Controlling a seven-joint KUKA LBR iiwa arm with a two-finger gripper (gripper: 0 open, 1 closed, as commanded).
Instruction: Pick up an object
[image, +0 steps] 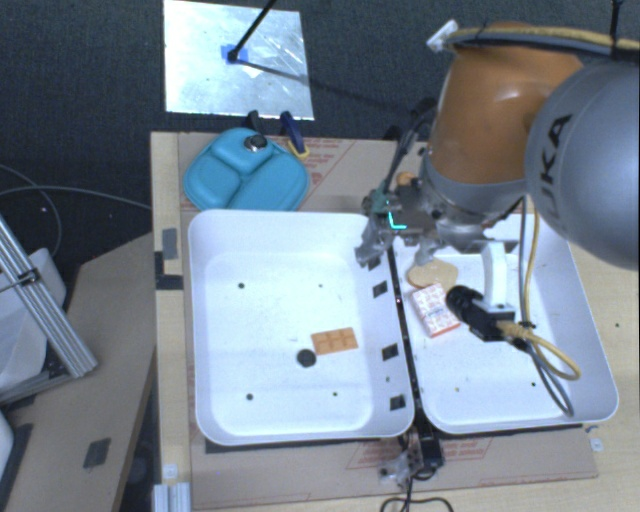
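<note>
The arm is in over the far end of the seam where the two bins meet, and the gripper hangs just right of that seam. The bulky wrist covers it from above, so there's no telling whether the jaws are spread or pressed together, or whether they touch anything.

The right bin has two things, both close to the seam. A tan piece lies right under the gripper with its long axis crosswise to the seam. Just nearer the front, a red-and-white packet has its long axis running almost along the seam.

In the left bin, a brown wafer lies flat a little left of the seam, its long axis pointing across at it. A small dark disc sits just beyond the wafer, farther from the seam.
</note>
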